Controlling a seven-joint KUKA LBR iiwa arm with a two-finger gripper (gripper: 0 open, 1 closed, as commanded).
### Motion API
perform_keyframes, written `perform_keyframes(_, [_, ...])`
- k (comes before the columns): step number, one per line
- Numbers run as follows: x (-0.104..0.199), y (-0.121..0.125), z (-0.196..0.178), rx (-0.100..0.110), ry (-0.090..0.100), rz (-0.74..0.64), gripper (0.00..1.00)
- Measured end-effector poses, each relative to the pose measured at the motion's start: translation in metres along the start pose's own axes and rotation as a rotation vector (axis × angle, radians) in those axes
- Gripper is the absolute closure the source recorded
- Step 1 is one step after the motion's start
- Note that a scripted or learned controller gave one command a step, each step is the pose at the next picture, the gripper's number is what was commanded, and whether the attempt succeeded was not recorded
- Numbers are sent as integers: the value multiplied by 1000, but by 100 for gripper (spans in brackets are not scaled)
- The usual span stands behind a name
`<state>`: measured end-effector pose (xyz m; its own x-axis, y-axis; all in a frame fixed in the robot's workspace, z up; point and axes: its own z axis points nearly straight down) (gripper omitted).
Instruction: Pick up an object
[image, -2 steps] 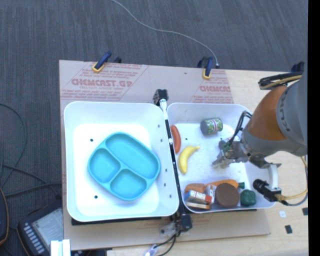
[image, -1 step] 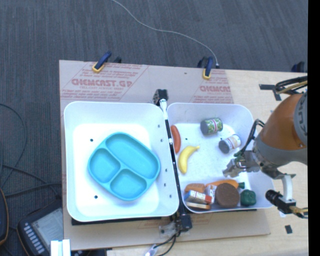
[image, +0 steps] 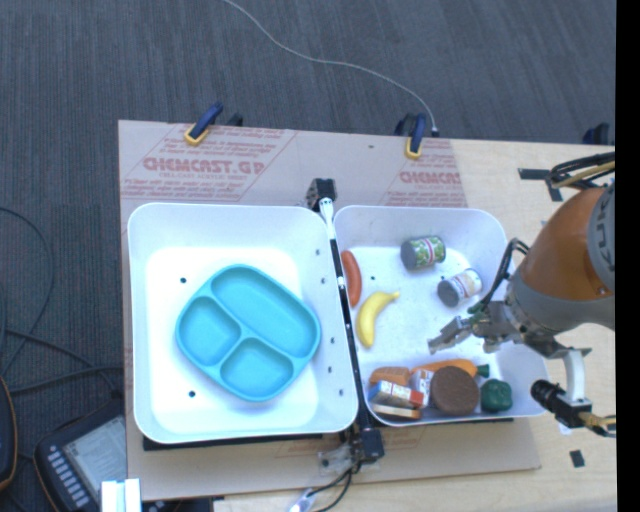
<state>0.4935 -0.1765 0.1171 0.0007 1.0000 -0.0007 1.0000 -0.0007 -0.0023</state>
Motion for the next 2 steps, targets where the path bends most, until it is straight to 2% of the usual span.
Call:
perform_keyframes(1, [53, -8, 29, -9, -5, 2, 0])
perform_keyframes(2, [53, -7, 19, -11, -4, 2, 100])
